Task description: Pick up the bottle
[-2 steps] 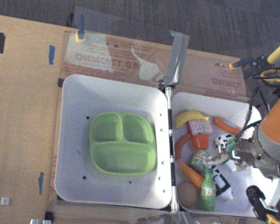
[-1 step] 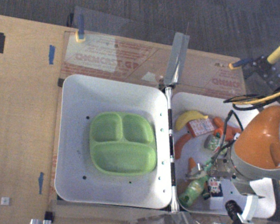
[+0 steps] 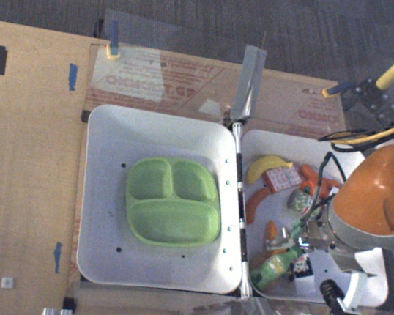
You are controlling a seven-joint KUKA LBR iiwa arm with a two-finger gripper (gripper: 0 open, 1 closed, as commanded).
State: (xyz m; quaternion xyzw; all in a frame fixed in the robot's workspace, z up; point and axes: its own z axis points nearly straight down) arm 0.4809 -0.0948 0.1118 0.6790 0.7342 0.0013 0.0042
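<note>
hand (image 3: 300,245) (grip state unclear) hovers just above green bottle (image 3: 274,267) in right bin (image 3: 376,289).

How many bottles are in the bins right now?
1. The green bottle lies on its side near the front left corner of the right bin, just below the gripper. The arm covers part of that bin, so another could be hidden.
</note>
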